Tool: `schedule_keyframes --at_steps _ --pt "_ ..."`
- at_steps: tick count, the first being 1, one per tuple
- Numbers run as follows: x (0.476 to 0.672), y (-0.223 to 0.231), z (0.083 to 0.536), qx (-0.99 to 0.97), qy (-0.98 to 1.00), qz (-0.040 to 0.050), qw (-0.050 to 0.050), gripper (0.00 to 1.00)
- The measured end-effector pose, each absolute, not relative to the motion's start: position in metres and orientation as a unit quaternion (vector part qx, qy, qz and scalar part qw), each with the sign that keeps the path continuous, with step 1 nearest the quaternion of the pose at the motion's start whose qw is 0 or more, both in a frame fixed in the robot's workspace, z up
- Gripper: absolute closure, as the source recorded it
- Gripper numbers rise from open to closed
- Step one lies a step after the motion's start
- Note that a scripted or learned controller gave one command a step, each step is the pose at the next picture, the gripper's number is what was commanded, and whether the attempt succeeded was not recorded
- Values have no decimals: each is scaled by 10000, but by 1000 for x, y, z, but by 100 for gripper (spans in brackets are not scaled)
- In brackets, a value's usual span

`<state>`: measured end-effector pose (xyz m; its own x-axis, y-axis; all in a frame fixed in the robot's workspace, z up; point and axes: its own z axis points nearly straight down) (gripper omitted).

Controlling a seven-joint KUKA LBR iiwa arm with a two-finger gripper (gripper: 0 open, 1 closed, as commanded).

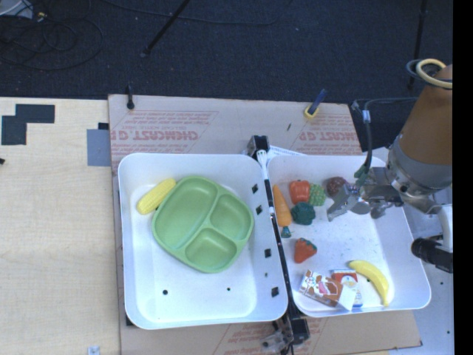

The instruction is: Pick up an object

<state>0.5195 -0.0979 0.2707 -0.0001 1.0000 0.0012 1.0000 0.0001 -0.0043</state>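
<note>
The brownish object (pixel 336 186), the likeliest target, is lying near the top of the right bin (pixel 403 272), just left of the gripper (pixel 347 202); I cannot tell whether it is being held. The arm (pixel 429 135) is reaching in from the right, probably to work this cluster. The green divided plate (pixel 203 224) and corn cob (pixel 156 196) are sitting in the left bin (pixel 148 302), well apart. The banana (pixel 372 278), carton (pixel 330 288), carrot (pixel 281 205), tomato (pixel 299 191), broccoli (pixel 303 214) and strawberry (pixel 304 251) are crowding the right bin.
</note>
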Motion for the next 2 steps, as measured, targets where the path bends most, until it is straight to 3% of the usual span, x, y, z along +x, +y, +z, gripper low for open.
schedule_keyframes --at_steps 1,2 --pt "534 -86 150 -7077 -7065 15 27 0" --pt "522 -82 92 -7076 -7066 14 27 0"
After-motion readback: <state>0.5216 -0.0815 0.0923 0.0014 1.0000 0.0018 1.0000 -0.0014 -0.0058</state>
